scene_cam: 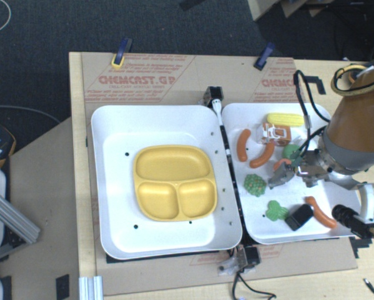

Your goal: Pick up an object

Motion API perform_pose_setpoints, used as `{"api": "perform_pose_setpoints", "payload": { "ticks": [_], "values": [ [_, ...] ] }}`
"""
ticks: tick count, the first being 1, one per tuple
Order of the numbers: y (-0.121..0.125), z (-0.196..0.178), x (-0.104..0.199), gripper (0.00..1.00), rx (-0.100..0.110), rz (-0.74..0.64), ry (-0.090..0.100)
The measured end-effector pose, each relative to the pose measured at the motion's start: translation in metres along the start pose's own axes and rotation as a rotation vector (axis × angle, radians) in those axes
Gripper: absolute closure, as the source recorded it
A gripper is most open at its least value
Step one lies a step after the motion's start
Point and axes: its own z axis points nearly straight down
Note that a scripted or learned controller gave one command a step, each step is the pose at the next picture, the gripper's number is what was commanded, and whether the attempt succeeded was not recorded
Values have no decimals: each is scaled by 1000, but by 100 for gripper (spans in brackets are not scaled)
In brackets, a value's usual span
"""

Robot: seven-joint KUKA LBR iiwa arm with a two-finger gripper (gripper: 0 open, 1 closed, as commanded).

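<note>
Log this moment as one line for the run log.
end effector: low over right bin | yellow tray: left bin | corn: untouched | task: pending

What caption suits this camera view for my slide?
Arm's gripper low in the right bin among toy foods; yellow tray in the left bin.

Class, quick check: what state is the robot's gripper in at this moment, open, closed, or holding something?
Gripper: low over the right bin, among the toy foods; whether it is open, closed or holding anything cannot be told.
</note>
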Motion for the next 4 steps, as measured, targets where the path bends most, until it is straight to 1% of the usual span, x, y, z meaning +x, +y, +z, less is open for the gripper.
{"api": "perform_pose_setpoints", "payload": {
  "ticks": [1, 2, 3, 4],
  "values": [
    [3, -6, 0, 0, -13, -3, -2],
    [10, 55, -3, 0, -6, -3, 0],
    [9, 97, -3, 0, -8, -2, -1],
    [10, 84, -3, 100, -14, -1, -2]
  ]
}}
